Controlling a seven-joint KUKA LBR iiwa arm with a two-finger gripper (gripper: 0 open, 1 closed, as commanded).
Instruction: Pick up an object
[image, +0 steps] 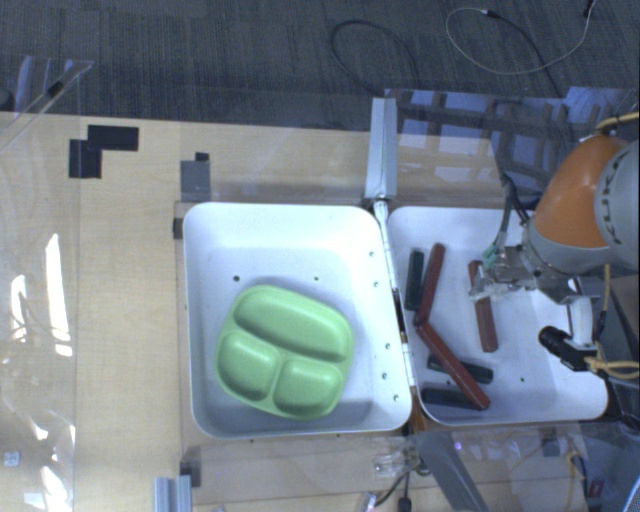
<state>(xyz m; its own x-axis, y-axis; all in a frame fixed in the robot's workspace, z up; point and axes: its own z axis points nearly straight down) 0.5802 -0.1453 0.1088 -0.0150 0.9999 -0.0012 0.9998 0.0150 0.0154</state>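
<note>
The arm (585, 200) reached in from the right over the right bin (530, 400), its end effector (497, 278) hovering just above the upper end of a brown stick (485, 308) that lay on the bin floor; whether it was open or closed could not be told. Further left in that bin lay another brown stick (431, 285) beside a dark stick (414, 279), with a longer brown stick (453, 364) slanting across two more dark pieces nearer the front. The left bin (260, 225) held a green compartment tray (284, 350). Both bins sat on the pale wooden surface (110, 330).
</note>
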